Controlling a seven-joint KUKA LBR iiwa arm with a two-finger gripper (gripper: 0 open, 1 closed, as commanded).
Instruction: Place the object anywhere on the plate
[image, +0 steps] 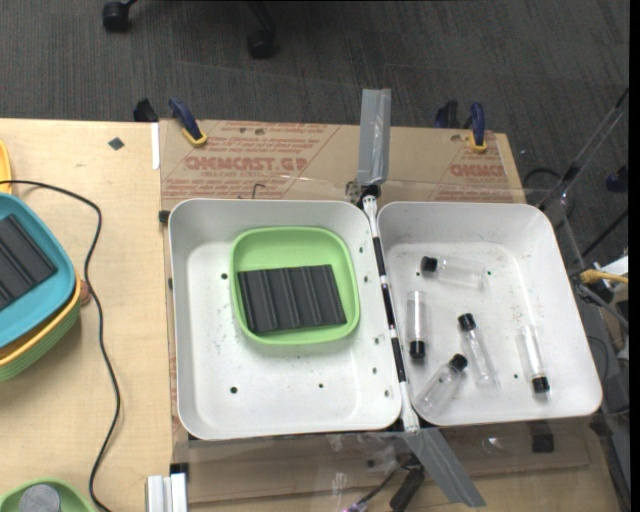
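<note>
Bench, two white bins (200, 400) | green plate (295, 248) left | roughly five vials (415, 325) right | end effector state: cannot tell

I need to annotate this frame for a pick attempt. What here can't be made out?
- Vials' contents: the five clear vials in the right bin are too small to tell.
- Teal tray: cut off by the left edge.
- Green plate: its centre is hidden by a dark ribbed insert.
</note>
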